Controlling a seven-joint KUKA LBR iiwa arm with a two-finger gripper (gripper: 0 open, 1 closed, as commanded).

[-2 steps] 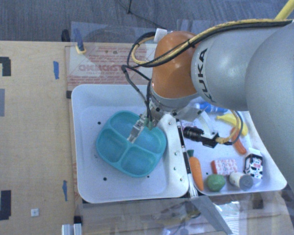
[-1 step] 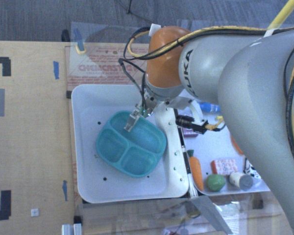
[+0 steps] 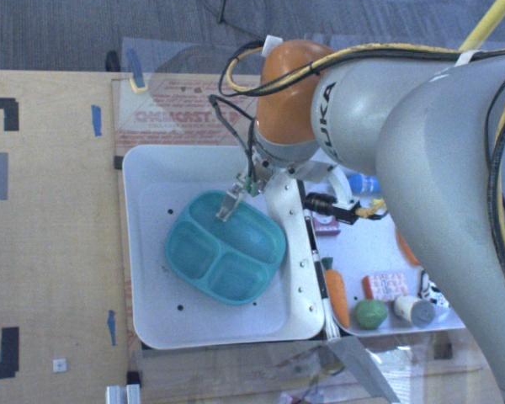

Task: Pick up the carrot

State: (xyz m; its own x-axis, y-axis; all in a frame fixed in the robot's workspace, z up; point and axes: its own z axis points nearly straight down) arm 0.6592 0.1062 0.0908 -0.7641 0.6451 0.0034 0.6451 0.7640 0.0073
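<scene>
The carrot (image 3: 337, 298) is orange and lies lengthwise near the front left corner of the right bin (image 3: 379, 247), close to the wall between the bins. My gripper (image 3: 229, 205) hangs over the left bin (image 3: 143, 251), above the far edge of a teal divided plate (image 3: 227, 247). It is well to the left of the carrot and farther back, and nothing shows in it. The grey arm with its orange band (image 3: 288, 91) covers the back of the right bin.
Beside the carrot sit a green ball (image 3: 371, 314), a red and white packet (image 3: 385, 285) and a grey and white object (image 3: 416, 310). A blue item (image 3: 364, 183) and a purple one (image 3: 325, 224) lie farther back. A wooden board (image 3: 46, 225) borders the left side.
</scene>
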